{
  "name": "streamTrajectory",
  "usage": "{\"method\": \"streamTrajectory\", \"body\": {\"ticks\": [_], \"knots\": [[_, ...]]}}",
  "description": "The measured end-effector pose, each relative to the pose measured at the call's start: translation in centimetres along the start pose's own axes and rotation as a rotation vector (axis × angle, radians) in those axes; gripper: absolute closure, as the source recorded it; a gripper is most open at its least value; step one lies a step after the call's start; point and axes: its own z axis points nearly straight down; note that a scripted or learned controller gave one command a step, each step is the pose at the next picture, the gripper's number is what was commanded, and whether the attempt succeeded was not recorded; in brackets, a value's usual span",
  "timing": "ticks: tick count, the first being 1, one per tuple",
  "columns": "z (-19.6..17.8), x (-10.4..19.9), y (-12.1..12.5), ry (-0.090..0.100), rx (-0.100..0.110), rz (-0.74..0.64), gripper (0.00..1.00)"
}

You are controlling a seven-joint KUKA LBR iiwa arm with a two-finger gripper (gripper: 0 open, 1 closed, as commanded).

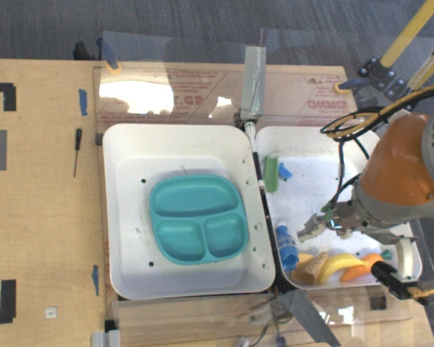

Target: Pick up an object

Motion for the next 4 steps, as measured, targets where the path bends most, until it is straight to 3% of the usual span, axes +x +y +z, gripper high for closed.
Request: {"method": "streamTrajectory", "body": {"ticks": [1,2,3,4], "knots": [[4.3,-1.8,0.3,0.003,-0.011,0.428,0.00],[4.2,-3.6,6.7,-0.004,-0.016,-0.030,0.00],[4.2,-1.7,3.8,-0.003,-0.015,0.032,0.00],[2.7,-2.5,8.6,-0.004,-0.012,-0.169,0.00]]}}
